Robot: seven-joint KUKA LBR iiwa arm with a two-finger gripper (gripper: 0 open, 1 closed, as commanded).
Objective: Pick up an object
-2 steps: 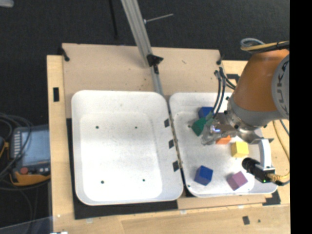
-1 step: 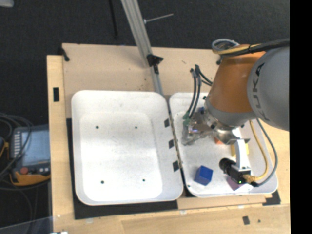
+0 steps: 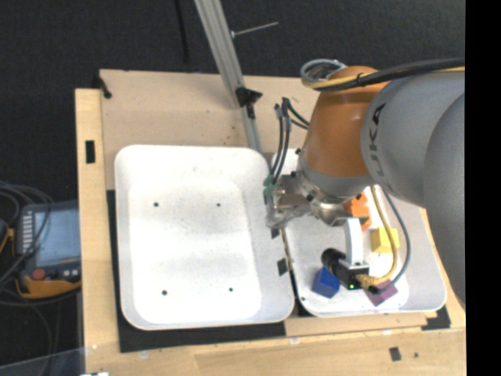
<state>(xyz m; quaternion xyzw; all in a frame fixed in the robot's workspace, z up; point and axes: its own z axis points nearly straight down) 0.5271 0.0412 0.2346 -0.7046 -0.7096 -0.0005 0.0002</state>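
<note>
Two risks appeared: the gripper [image 3: 291,206], up-left of the blue block [image 3: 326,282] and near the wall of the right bin [image 3: 416,282], could hit that wall or grasp nothing. Whether it was open or closed, I could not tell. A purple piece [image 3: 382,292] lay right of the block and an orange piece [image 3: 358,204] above it. The left bin [image 3: 196,225], left of the block, held nothing.

left bin [image 3: 188,233]: white w/ faint grey speckle & four small dark dots. right bin [image 3: 419,276]: plain white. block [image 3: 326,282]: blue. small piece [image 3: 382,293]: purple. another piece [image 3: 358,205]: orange. arm [image 3: 423,131]: grey w/ orange band [image 3: 340,131]. bench [image 3: 172,108]: pale tan. mat [image 3: 196,335] under bins: black. rail [image 3: 219,37]: silver. floor [image 3: 78,22]: black. handset [image 3: 47,249]: grey, yellow-orange body.
</note>
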